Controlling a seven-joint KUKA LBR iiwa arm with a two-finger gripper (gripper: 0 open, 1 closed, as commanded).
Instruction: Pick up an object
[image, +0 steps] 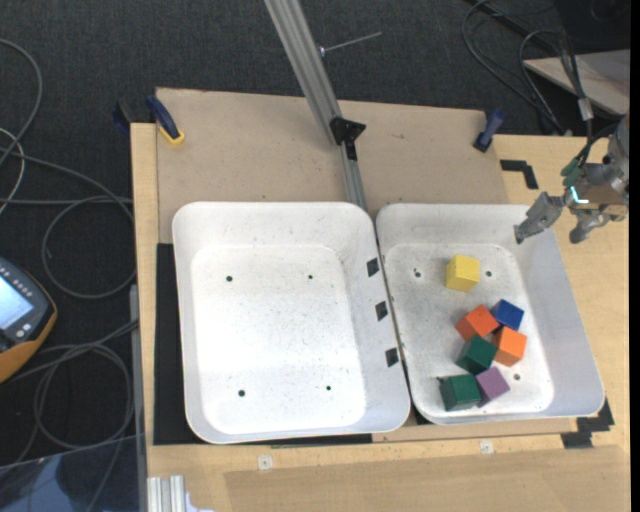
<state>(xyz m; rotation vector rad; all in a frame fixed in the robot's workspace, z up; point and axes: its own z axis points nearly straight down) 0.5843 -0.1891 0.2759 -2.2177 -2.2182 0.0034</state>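
blocks (484, 345) (a cluster) lie well below-left of open tool (556, 224).

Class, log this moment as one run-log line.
gripper: open, holds nothing, over right bin far edge | yellow block: apart from block cluster

Yellow block (462, 272) lies apart from clustered orange, blue, green, purple blocks (487, 355).

bins (200, 240) white, speckled | blocks: yellow (462, 272), orange (478, 322), blue (509, 314), green (461, 390), purple (492, 383)
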